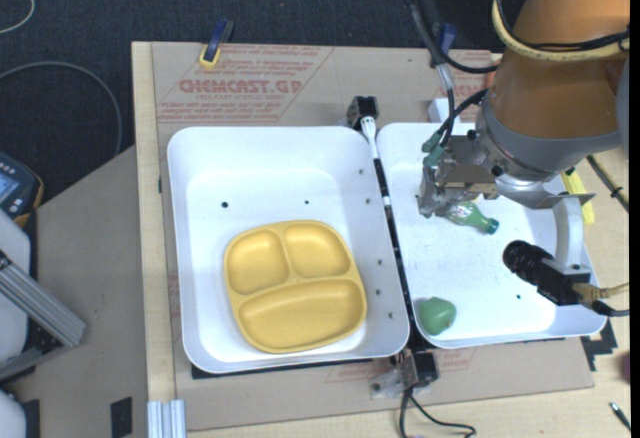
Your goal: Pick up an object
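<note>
Plate (293,283) — yellow, glossy, three compartments — left bin (200,176).

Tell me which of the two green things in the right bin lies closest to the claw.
The small clear-green piece, right under the claw. The other green lump sits apart near the bin's front edge.

I have one camera, fixed above the bench (150,226) and looking down at a slant. It sits far enough back that both white bins fit in frame, the left bin (190,166) and the right bin (500,321) side by side, with dark floor beyond the bench's far edge. The arm (560,56) enters from my right and looms large, close to the lens.
</note>
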